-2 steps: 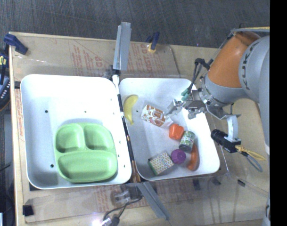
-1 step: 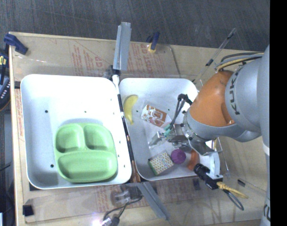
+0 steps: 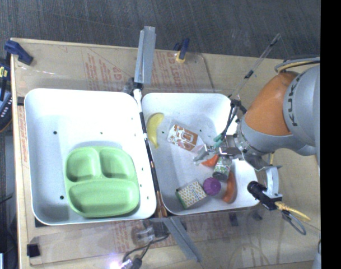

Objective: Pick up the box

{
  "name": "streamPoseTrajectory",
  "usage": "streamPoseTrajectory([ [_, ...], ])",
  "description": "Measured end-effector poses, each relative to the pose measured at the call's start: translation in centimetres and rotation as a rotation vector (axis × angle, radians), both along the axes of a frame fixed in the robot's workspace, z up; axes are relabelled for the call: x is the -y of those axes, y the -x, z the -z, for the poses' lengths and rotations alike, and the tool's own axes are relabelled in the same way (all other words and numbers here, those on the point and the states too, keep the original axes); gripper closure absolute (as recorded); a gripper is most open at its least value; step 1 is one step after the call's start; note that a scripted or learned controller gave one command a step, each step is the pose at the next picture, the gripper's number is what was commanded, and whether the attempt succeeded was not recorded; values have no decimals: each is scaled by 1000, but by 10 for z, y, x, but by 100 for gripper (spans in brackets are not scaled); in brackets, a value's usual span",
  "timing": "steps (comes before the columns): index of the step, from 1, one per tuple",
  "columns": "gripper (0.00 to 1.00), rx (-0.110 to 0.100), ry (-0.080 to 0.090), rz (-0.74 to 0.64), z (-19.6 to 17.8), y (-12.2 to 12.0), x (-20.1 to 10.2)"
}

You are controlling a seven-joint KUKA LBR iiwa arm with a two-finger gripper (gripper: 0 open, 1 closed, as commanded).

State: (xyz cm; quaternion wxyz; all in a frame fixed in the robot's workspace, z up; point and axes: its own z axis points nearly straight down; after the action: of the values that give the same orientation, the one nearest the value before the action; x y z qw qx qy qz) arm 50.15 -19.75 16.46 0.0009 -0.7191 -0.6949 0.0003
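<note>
Two box-like items lie in the right bin (image 3: 184,102). A white and orange carton (image 3: 183,137) lies flat near the bin's middle. A small green-patterned box (image 3: 191,193) rests by the front wall. My gripper (image 3: 214,150) hangs low over the right half of that bin, just right of the carton and above a small can (image 3: 222,167). An orange item (image 3: 209,160) lies right beneath its tip. Nothing is visibly held.
A banana (image 3: 154,128) lies against the right bin's left wall. A purple round object (image 3: 211,186) and an orange carrot-like piece (image 3: 230,188) sit near the front right corner. A green divided tray (image 3: 102,181) sits in the left bin (image 3: 47,111).
</note>
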Motion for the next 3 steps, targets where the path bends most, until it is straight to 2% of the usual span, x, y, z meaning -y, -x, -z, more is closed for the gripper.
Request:
streamPoseTrajectory([
  [1, 0, -1, -2, -157, 73, 25, -46],
  [2, 0, 0, 0, -52, 15, -19, 12],
  [3, 0, -2, -1, -94, 74, 25, -50],
])
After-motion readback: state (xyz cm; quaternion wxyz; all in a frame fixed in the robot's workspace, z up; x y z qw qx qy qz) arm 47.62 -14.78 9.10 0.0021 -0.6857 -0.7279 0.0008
